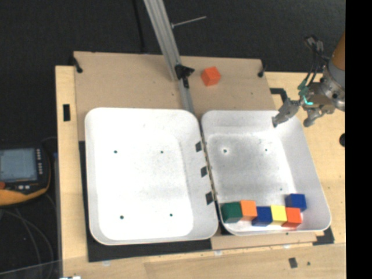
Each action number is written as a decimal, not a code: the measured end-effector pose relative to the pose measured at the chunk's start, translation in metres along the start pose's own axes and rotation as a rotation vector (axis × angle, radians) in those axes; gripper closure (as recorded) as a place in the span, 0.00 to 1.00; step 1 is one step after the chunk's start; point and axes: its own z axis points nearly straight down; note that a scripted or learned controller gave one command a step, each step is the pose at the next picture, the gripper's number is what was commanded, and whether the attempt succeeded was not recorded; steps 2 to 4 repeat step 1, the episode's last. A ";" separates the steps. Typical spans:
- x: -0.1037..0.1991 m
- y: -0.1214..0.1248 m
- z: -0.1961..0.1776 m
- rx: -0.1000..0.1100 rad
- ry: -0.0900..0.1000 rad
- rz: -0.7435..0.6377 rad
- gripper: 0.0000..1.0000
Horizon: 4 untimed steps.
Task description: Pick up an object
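Observation:
Several small blocks line the front wall of the right bin (302, 141): a green block (232, 211), an orange block (249, 207), a blue block (263, 215), a yellow block (279, 213), a red-orange block (293, 216) and a second blue block (296, 200). My gripper (297, 115) hangs over the bin's back right corner, far from the blocks. It is open, its fingers (282, 115) spread with nothing between them.
The left bin (93, 156) lies beside the right one. An orange cube (211, 76) rests on the brown board behind the bins, next to a slanted metal post (165, 34). A handheld device (20, 170) lies off the bench's left side.

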 end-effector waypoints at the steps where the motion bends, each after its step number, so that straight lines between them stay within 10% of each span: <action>1: 0.006 -0.080 0.134 0.010 0.003 0.004 0.00; 4: 0.006 -0.080 0.134 0.010 0.003 0.004 0.00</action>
